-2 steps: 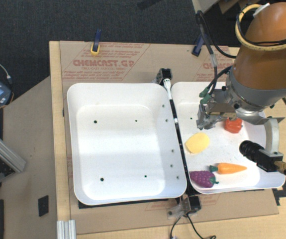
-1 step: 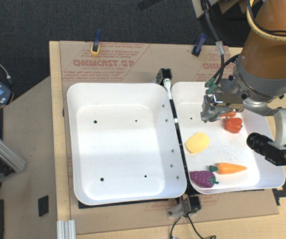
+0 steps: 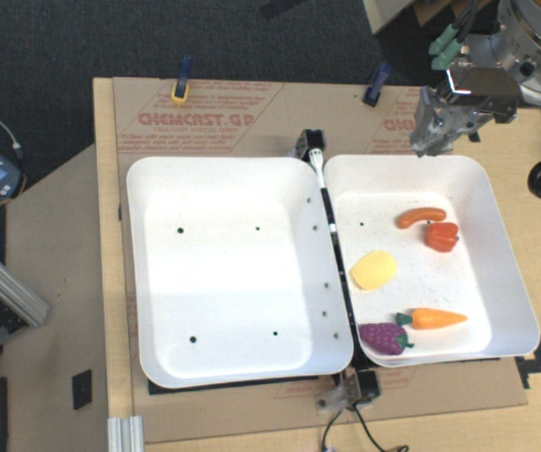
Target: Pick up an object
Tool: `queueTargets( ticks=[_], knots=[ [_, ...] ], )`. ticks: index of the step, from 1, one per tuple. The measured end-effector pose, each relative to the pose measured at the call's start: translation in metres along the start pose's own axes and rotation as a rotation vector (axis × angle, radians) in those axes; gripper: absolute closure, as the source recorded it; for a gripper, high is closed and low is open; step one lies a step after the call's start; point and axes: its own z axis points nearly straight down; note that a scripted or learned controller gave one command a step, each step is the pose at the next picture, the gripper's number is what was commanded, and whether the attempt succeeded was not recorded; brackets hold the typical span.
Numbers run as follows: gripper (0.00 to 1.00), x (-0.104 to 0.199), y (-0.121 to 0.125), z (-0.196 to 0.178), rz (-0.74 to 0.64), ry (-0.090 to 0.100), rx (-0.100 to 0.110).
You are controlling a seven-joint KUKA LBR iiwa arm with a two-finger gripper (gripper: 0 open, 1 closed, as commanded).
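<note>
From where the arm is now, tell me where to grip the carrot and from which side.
Grip the carrot across its thick orange middle, coming straight down. It lies flat, pointing right, so set the claw across its length. The grapes crowd its green end; stay clear of that.

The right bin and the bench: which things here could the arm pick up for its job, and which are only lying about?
For the job:
sausage
red pepper
yellow lemon
carrot
purple grapes
gripper, above the right bin's far edge

Lying about:
left bin
blue clamps
cardboard sheet
</note>
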Motion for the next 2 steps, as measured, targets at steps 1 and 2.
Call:
queueTargets(
  ticks=[1,2],
  knots=[
    [1.00,-0.012,-0.004,0.118,0.008,-0.006,0.033],
    [1.00,-0.011,-0.002,0.102,0.004,-0.004,0.018]
  ],
)
